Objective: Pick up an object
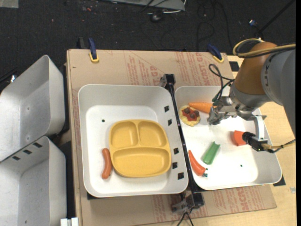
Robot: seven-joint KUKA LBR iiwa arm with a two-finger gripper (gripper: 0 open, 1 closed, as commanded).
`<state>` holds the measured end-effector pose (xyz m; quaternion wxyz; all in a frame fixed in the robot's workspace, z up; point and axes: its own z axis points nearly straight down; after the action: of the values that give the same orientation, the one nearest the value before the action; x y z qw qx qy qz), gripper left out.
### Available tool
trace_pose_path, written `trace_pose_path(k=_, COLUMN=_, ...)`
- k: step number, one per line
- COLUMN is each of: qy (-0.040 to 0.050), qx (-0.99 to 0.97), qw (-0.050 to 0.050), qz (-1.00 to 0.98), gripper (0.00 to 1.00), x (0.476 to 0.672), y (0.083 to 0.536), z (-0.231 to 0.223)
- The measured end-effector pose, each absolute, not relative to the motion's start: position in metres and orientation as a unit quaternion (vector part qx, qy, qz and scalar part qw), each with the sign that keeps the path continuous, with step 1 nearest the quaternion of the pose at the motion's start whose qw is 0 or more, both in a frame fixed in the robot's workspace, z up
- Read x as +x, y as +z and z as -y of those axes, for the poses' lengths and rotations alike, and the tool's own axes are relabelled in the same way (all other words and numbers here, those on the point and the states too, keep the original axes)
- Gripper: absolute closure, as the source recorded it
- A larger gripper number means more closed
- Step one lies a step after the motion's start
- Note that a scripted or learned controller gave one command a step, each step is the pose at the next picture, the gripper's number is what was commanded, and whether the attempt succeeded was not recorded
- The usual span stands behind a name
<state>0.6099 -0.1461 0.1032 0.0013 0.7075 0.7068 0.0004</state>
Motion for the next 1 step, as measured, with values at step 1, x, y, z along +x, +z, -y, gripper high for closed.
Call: trace_pose_path(k=1, qy=0.0017, qx=0.707, qw=0.003, qz=-0.708, gripper=1.00, x=0.6133, y=0.1465, z=0.1480)
